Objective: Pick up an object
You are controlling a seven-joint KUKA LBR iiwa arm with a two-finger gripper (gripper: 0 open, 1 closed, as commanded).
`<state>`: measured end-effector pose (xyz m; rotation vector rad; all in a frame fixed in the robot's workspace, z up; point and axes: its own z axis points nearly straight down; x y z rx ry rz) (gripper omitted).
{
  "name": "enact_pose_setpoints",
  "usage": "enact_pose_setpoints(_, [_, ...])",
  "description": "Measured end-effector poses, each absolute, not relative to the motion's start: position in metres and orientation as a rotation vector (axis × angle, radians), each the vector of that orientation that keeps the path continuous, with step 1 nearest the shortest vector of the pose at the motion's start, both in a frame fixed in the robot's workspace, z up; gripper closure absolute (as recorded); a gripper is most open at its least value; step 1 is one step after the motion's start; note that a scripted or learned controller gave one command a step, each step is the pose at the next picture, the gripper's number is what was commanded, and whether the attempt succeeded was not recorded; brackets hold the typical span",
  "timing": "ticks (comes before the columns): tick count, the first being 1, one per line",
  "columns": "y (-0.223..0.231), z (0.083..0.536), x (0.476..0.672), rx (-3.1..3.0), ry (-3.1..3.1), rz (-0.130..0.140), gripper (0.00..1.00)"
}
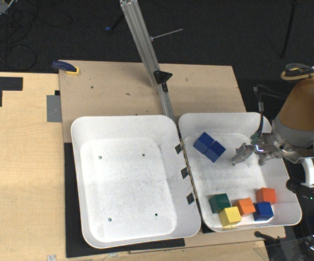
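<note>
You're looking down on a light wooden bench (16,162) set against a dark floor strewn with cables, with a grey metal rail (144,48) slanting across the brown board behind the two white bins. The left bin (83,129) sits beside the right bin (293,213), their inner rims touching along a seam marked by three small black clips. In the right bin you have a blue block (209,146) lying apart in the upper middle, tilted on the diagonal, and a cluster along the front wall: a green cube (219,202), a yellow cube (230,215) just in front of it, an orange cube (246,205) beside those, a red-orange cube (266,195) further right, and a blue cube (263,210) just below that one, close to the orange. The arm comes in from the right, its orange band (298,110) over the bin's far right edge. The end effector (247,152) sits low over the right bin, just right of the blue block and apart from it; a grey finger (239,156) points toward the block, but you cannot tell from this angle how far the fingers are spread, and nothing shows between them. The cluster of cubes lies well in front of it, nearer you.
</note>
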<state>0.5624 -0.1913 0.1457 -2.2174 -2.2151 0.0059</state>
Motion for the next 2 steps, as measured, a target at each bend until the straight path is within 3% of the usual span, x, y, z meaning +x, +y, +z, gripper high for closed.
enact_pose_setpoints(1, [-0.190,0.092,0.561,-2.218,-2.215,0.005,0.00])
enact_pose_setpoints(2, [-0.192,0.104,0.561,-2.226,-2.210,0.003,1.00])
